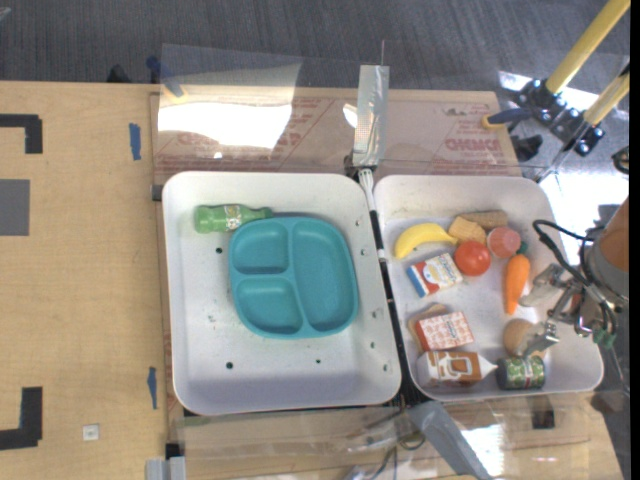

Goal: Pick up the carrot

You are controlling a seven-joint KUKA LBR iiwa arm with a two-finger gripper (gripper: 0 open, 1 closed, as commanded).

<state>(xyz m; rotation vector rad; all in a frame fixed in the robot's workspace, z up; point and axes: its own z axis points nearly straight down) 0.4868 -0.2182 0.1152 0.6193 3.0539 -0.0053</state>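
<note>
We look down on two shallow white bins set side by side on a bench. In the right bin the carrot lies near the right wall, roughly upright in the view, its green top toward the far edge and its tip toward the near one, just right of a tomato and just below a pinkish round item. The gripper hangs over the bin's right wall, just right of the carrot and apart from it; we cannot tell whether its claw is spread or pressed together, as the metal parts blur into cables there. Toward the bin's far edge we see a banana and a tan bread piece. Two small cartons sit at the centre, a juice box lies along the near edge, and a green can rests in the near right corner beside a brown egg-like item. The left bin carries a teal divided plate at its centre and a green bottle lying in the far left corner.
</note>
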